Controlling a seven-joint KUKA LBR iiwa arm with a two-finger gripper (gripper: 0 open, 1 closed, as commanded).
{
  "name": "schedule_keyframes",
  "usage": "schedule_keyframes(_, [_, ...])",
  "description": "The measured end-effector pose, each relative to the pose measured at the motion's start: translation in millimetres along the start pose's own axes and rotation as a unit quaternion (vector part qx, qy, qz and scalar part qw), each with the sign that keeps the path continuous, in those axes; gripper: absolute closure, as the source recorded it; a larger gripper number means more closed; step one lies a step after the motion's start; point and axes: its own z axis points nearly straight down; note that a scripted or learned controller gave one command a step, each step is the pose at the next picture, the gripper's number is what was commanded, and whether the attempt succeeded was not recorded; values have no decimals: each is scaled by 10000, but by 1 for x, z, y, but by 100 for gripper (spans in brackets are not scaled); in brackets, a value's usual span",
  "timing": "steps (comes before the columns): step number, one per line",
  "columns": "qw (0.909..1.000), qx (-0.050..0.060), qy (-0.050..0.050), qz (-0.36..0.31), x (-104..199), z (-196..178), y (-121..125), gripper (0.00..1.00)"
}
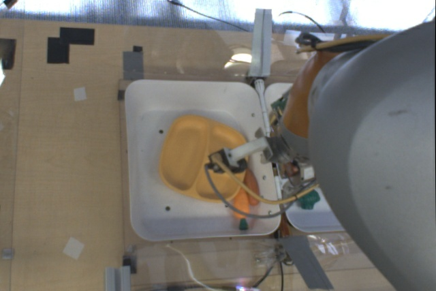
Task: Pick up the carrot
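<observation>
Left bin (144,215) holds a yellow divided plate (185,159), tilted a bit and sitting mid-bin. The carrot (248,189) is in this bin's lower right corner, just beside the plate's right edge and close to the wall shared with the other bin. Its long axis runs roughly top to bottom in the camera view, with the lower end leaning slightly left (a yellow cable crosses over it, so part is hidden). A small green bit (243,223) lies just below the carrot at the bin's bottom rim. The gripper (275,149) sits over the divider between the bins, mostly buried under the wrist, so I cannot tell if it is open or closed, and nothing is visibly held. From it, the carrot lies near, down and slightly left in the view. My judgement is that the coming move is a short shift that way plus a descent, gripping across the carrot's narrow width. The right bin (320,221) shows a teal-green object (310,200), and the grey arm (381,160) covers the rest.
</observation>
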Motion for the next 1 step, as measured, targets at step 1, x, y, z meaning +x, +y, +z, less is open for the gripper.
schedule_keyframes(1, [9995,-24,16,313,-27,-25,103,0])
